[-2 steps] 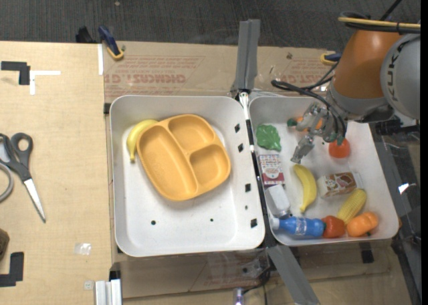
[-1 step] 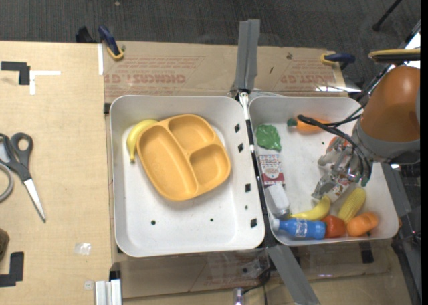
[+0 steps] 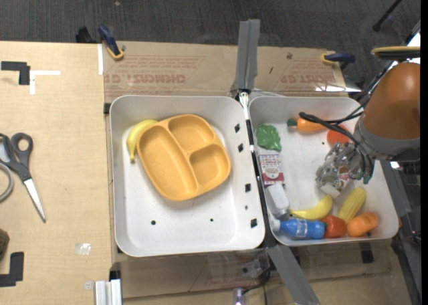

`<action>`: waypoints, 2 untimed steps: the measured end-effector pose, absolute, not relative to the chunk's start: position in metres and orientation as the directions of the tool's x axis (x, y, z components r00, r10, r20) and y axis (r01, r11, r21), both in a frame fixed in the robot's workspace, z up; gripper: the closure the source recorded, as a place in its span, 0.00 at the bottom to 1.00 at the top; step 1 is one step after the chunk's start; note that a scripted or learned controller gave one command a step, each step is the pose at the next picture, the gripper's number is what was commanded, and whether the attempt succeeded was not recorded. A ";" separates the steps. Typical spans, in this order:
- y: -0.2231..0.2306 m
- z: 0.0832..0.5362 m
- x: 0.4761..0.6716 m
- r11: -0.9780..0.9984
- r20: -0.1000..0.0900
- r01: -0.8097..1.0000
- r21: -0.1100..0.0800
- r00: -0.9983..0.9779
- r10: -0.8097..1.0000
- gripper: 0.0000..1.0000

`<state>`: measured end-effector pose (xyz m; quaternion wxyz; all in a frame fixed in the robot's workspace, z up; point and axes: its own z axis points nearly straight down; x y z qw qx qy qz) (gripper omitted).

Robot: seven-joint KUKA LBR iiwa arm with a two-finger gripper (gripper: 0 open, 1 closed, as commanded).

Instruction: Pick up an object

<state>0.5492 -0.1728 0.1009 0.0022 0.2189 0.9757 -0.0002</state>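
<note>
Two white bins are set side by side on the bench; the left bin (image 3: 127, 230) carries a big orange divided plate (image 3: 184, 155), tilted a bit, with a yellow banana (image 3: 136, 135) tucked against its far-left edge, likely parked there out of the way. The right bin (image 3: 304, 106) is where the pickable clutter is gathered, so the arm (image 3: 394, 106) is seen reaching in from the right over it. The gripper (image 3: 340, 171) is hung low over the middle-right of that bin, near a corn cob (image 3: 352, 203) and a second banana (image 3: 314, 210); no object can be seen between its fingers, and whether they are spread or closed cannot be told. Candidate targets sit along the near wall: a blue bottle (image 3: 301, 229), a red piece (image 3: 335, 227) and an orange fruit (image 3: 362, 223), packed touching. A white packet (image 3: 270, 168) and green leaf toy (image 3: 269, 137) lie along the left wall; a carrot (image 3: 310, 124) sits far. Scissors (image 3: 24, 166) are left on the bench, well apart. The pick is judged not yet made.
</note>
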 end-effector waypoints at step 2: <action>-0.173 0.110 0.550 0.905 -0.007 0.426 0.001 -0.904 0.426 1.00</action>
